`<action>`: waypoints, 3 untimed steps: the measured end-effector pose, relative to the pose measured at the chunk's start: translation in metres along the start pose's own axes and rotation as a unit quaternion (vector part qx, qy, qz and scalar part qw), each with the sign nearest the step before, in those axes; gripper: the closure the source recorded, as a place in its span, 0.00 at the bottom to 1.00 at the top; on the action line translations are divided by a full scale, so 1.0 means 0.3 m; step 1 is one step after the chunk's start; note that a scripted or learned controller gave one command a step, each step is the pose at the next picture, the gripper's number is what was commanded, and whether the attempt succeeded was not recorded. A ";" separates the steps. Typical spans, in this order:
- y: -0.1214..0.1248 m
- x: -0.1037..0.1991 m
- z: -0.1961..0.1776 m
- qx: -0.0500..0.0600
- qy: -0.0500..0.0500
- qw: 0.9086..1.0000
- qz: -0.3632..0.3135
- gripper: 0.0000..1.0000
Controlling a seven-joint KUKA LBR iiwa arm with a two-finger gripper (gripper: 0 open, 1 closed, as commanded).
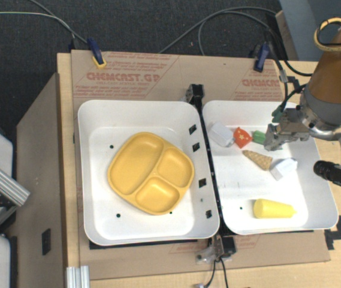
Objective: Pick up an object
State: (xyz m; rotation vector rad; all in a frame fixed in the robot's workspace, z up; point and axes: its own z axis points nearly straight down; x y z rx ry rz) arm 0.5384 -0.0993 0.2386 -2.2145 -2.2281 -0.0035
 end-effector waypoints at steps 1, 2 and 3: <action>0.051 0.206 -0.011 0.000 0.001 1.000 -0.001 1.00; 0.084 0.410 -0.002 0.000 0.001 1.000 -0.001 1.00; 0.127 0.580 0.045 0.001 0.000 1.000 0.000 1.00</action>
